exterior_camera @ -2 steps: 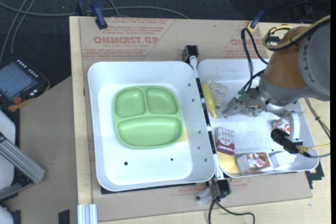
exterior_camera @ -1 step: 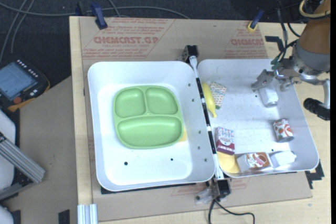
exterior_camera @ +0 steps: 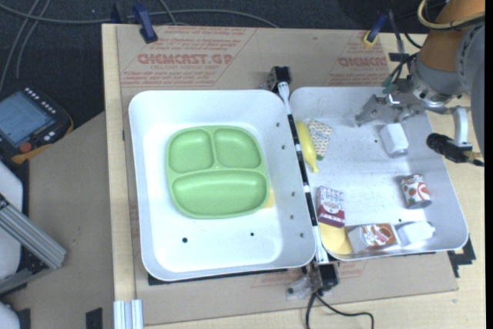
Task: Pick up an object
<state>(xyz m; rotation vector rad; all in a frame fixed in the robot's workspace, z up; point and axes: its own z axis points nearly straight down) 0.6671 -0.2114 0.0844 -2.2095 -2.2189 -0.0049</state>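
The task names no single object, so the loose things in the right bin all count. Taking the white block as the landmark: it lies in the upper part of that bin, tilted, with bare bin floor all round it. The tool hangs just up and left of the block, near it but apart from it. Grey metal parts spread out to the left there, yet the slant of the camera and the small size make the tips hard to read, so I cannot tell whether it is released or clenched; nothing is seen gripped in it.

Down and right of the block lies a small red and white packet. Farther down, near the bin's lower rim, sit a red and brown packet and a white piece just beside it, their print too small to read. Left of those, a yellow round thing is partly covered by a red and white carton. Left of the block, a banana lies along the bin's left wall with a speckled packet touching it.

Well left of the block, the left bin holds a green divided plate. Both bins rest on the bench. Up and right of the block, the arm is cut off by the picture's edge.
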